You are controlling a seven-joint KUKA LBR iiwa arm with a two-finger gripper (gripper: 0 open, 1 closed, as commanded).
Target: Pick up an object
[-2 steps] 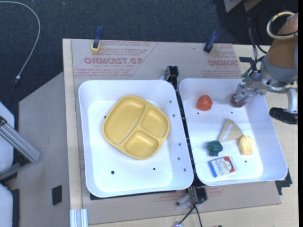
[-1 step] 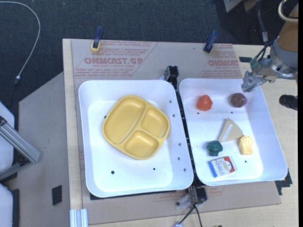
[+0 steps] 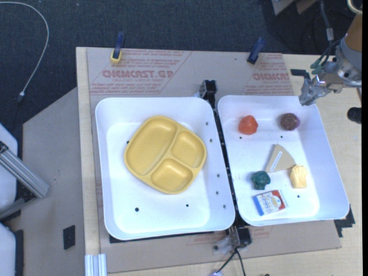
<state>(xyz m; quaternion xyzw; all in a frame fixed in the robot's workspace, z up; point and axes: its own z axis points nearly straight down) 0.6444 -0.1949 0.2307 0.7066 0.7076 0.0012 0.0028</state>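
The right bin [image 3: 322, 154] holds several small items: a red-orange ball [image 3: 248, 125], a dark brown round piece [image 3: 289, 121], a tan wedge [image 3: 279, 157], a yellow block [image 3: 298, 176], a green lump [image 3: 260, 179] and a red and white packet [image 3: 269, 202]. My gripper [image 3: 308, 95] hangs over the bin's far right corner, just up and right of the brown piece. Nothing shows between its fingers.
The left bin [image 3: 115, 200] carries a yellow three-compartment plate [image 3: 165, 153]. Black clips [image 3: 208, 88] join the bins at the middle seam. Blue clamps [image 3: 256, 50] hold the brown board at its far edge.
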